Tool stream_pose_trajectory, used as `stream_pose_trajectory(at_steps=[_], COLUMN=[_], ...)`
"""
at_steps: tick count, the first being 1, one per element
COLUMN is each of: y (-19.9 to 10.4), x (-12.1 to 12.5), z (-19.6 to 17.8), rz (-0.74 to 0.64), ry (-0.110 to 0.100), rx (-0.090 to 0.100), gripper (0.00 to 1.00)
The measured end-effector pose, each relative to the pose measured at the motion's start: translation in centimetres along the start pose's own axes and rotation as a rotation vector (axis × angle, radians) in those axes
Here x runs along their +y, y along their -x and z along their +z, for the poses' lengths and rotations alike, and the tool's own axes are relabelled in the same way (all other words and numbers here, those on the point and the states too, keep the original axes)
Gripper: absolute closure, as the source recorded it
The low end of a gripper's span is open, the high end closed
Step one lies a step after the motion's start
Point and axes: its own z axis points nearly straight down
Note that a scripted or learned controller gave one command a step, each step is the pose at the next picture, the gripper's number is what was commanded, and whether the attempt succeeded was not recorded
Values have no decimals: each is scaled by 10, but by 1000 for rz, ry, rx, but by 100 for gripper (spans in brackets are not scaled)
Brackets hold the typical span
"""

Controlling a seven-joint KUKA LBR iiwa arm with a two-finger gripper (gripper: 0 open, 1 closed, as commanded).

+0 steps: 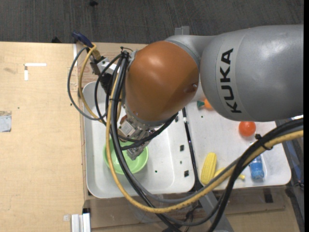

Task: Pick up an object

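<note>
My arm's orange wrist band hangs over the left bin (pixel 96 178) and hides much of it. Below the wrist, my gripper (pixel 133 149) reaches down onto a lime green bowl (pixel 126 164) near the bin's front. In the right bin (pixel 275 178) lie a yellow corn cob (pixel 208 167), an orange ball (pixel 247 128), a blue bottle (pixel 257 169) and a small orange piece (pixel 208 104) by the arm.
Black and yellow cables (pixel 113 129) loop from the wrist across the left bin and down past the front edge. A wooden tabletop (pixel 38 129) lies to the left of the bins.
</note>
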Motion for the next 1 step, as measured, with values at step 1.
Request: stream_pose_trajectory(at_steps=[1], y=[-115], x=[12], z=[5], rz=[-310], ry=[2], rx=[-1], gripper=[100])
